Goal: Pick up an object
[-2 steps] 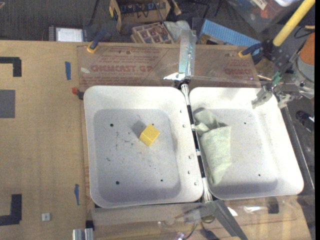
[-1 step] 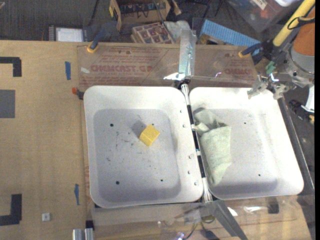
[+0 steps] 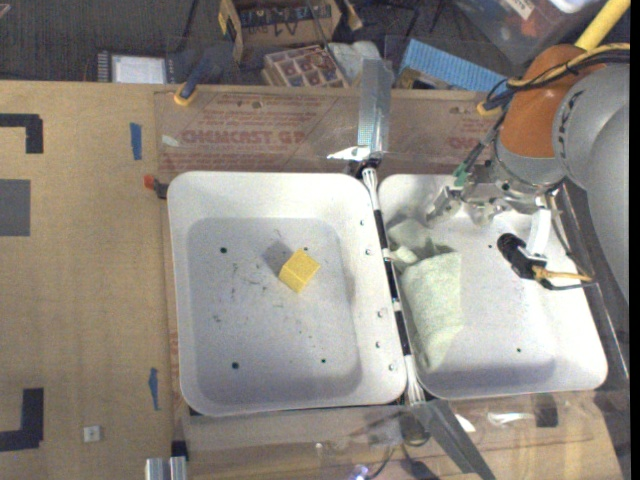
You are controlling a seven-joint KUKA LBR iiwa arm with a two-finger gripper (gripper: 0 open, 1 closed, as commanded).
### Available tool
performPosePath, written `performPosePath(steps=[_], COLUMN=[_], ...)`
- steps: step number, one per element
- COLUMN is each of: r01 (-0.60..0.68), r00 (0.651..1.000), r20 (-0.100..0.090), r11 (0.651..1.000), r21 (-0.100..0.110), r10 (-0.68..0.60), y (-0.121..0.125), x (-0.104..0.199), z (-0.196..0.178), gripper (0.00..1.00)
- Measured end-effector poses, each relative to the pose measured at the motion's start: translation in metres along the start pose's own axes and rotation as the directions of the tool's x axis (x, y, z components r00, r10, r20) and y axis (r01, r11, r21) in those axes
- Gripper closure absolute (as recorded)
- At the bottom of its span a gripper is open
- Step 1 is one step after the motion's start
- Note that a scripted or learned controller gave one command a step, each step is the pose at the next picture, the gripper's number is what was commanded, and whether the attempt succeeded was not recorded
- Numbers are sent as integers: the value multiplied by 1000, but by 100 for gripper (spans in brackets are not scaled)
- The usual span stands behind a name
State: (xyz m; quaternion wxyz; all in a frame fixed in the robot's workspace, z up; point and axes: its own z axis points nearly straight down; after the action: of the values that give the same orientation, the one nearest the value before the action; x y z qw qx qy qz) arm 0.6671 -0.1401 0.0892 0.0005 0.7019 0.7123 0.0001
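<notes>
A small yellow cube (image 3: 299, 270) lies near the middle of the left bin (image 3: 200, 218). A pale green cloth (image 3: 436, 293) lies crumpled along the left side of the right bin (image 3: 560, 358), its upper end against the divider. My gripper (image 3: 441, 208) hangs over the back left part of the right bin, just above and to the right of the cloth's upper end. I see nothing held in it. The grey arm with its orange band (image 3: 535, 118) comes in from the upper right.
The two white bins sit side by side with a metal strip (image 3: 374, 118) standing behind their shared edge. A cardboard panel (image 3: 260, 133) lines the back. Boxes and clutter lie beyond the bench. Brown bench surface (image 3: 80, 268) spreads to the left.
</notes>
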Motion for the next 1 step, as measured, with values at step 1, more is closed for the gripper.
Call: performPosePath(steps=[1], r01=[-162], r00=[987], r20=[-1], r11=[987], r21=[-3], r10=[162], y=[-44], x=[14], z=[2], gripper=[0])
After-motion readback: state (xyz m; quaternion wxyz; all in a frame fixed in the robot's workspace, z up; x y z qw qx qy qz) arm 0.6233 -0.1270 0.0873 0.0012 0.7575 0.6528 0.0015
